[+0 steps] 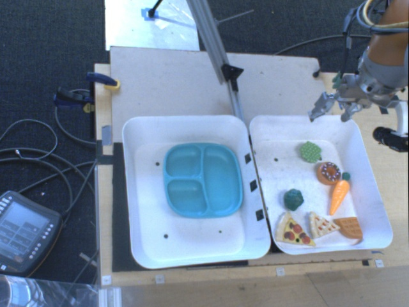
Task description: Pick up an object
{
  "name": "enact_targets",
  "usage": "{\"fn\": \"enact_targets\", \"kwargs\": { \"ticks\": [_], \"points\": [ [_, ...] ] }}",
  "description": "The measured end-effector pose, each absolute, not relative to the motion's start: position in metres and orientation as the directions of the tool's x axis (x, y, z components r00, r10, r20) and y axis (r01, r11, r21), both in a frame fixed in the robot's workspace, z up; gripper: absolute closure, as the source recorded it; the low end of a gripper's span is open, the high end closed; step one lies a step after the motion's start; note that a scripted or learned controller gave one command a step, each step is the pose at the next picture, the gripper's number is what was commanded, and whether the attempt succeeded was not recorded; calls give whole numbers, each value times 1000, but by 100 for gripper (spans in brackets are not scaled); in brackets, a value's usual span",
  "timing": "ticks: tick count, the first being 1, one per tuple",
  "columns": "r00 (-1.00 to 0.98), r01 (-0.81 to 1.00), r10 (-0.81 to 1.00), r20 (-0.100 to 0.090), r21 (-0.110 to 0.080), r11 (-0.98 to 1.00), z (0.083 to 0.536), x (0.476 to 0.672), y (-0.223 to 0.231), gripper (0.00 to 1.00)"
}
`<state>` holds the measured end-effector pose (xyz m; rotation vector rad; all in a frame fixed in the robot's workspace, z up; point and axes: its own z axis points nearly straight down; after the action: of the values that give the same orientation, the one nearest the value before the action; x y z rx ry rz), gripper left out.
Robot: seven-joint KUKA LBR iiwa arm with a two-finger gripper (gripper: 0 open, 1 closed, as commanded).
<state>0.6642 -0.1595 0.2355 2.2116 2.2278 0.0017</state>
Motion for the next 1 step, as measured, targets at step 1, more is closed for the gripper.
{"fn": "enact_targets", "kwargs": {
  "ticks": [1],
  "points": [
    [-8, 1000, 1000, -2, 2, 8, 236, 664, -160, 0]
  ]
}}
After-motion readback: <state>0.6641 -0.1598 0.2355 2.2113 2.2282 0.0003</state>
